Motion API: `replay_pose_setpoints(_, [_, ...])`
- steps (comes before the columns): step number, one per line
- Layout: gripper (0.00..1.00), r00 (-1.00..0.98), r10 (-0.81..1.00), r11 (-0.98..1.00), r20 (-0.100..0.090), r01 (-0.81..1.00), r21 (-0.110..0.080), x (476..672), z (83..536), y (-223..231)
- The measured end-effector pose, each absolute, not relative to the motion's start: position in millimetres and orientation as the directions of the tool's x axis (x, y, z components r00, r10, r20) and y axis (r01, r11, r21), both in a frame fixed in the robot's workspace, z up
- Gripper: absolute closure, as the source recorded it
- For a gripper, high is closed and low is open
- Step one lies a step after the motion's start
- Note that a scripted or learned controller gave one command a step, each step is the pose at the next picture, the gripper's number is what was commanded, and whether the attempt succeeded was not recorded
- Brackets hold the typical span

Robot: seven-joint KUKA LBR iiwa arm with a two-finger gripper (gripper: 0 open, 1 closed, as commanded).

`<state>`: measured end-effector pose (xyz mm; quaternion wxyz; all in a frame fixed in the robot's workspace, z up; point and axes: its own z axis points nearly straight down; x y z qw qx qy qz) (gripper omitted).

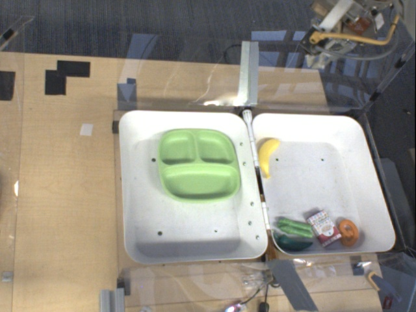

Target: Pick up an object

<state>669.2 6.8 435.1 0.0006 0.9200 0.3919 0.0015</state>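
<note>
- You see the arm (354,8) parked at the upper right, well above and behind the right bin (364,148); the gripper end is too blurred and cropped to read, so you cannot tell how the jaws stand, and nothing shows held.
- Your candidates all lie in the right bin: a banana (266,155) against the left wall near the divider, and 3 things clustered along the front edge, a green pod-like toy (294,229), a small red-and-white carton (323,228) and an orange round piece (348,232).
- The banana looks like light, smooth plastic (likely slippery); take it across its narrow middle.
- The carton probably gives flat, stiff sides, the easiest grip.
- The left bin (140,174) holds a green divided plate (197,163), broad and shallow, awkward for 2 fingers.
</note>
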Motion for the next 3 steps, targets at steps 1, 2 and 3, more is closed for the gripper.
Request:
replay_pose_setpoints(1, [1.0,0.903,0.429,-0.903,0.003,0.429,0.0,659.7,435,2])
replay_pose_setpoints(2, [1.0,0.979,0.202,-0.979,0.003,0.202,-0.001,660.8,435,18])
replay_pose_setpoints(3, [1.0,0.979,0.202,-0.979,0.003,0.202,-0.001,662.6,435,48])
